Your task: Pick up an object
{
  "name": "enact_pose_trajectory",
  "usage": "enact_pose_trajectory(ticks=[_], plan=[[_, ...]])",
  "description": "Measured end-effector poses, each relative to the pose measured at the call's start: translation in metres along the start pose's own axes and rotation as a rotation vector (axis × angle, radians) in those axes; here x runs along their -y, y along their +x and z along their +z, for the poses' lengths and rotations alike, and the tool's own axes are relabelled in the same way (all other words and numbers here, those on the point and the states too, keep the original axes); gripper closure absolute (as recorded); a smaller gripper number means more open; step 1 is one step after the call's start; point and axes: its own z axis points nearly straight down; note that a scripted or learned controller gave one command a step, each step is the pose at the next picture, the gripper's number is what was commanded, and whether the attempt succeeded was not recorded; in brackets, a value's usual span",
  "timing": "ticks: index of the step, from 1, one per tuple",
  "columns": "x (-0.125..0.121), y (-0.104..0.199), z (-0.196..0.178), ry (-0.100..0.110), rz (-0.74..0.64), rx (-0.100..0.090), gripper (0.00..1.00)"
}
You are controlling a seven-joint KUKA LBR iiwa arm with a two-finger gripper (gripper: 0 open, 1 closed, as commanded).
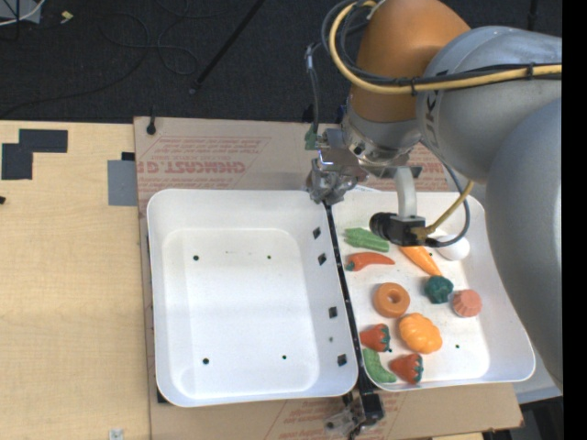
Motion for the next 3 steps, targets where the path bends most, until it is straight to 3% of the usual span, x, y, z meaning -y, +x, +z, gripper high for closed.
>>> enact_pose_trajectory(ticks=[1,2,3], plan=[[-0.001,0.047,-0.116,-0.013,-0.006,-0.004,1.00],[0.000,0.014,-0.152,-0.004,-0.001,-0.001,1.00],[0.049,0.099,0.065,0.011,-0.006,0.000,1.00]])
